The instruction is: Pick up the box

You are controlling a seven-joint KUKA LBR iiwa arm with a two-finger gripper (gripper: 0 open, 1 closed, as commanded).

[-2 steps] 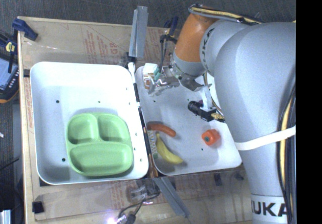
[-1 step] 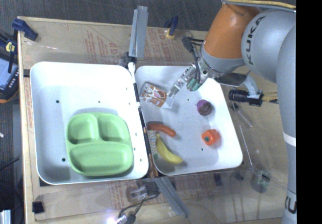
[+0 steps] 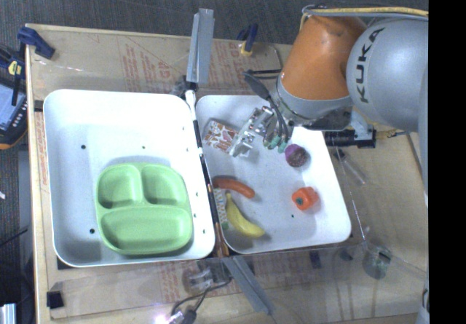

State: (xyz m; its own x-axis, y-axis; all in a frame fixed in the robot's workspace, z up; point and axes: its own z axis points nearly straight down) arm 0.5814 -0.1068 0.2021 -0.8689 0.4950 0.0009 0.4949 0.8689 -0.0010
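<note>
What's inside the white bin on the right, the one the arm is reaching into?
The right white bin holds a small patterned box, a red sausage, a yellow banana, an orange pepper-like toy and a dark purple round fruit. The metal gripper and arm cover the bin's upper corner.

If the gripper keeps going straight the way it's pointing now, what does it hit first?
Most likely the small patterned red-and-white box. The gripper points toward the picture's left and down into the right white bin, with the box just beyond it. Depth is unclear, so it could meet the bin floor first.
</note>
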